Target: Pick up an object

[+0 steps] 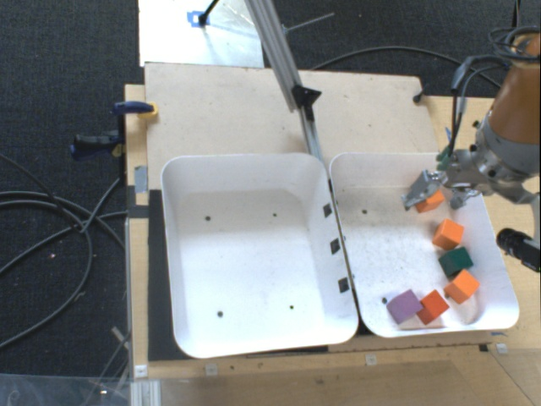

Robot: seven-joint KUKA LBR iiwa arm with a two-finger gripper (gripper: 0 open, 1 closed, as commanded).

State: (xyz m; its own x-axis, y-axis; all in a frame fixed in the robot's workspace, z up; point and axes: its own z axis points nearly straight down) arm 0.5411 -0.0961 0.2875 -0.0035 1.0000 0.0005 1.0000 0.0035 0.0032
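Gripper [431,191] is seen low in the right bin [372,227], at an orange block [432,199] near the far wall; whether the block is clasped cannot be told, the tips being blurred against it. Grasp step is judged in hand. A firm close and a straight lift are called for next. Nearer lie a second orange block [448,233], a green one [456,261], two more orange, and a purple block [404,305]. Left bin [245,252] sits alongside.

Six small blocks lie in the right bin [507,311]: an orange block [431,199] farthest back; another orange block [448,233]; a dark green block [456,261]; an orange one [462,287]; a red-orange block [434,306] touching a purple block [404,306].
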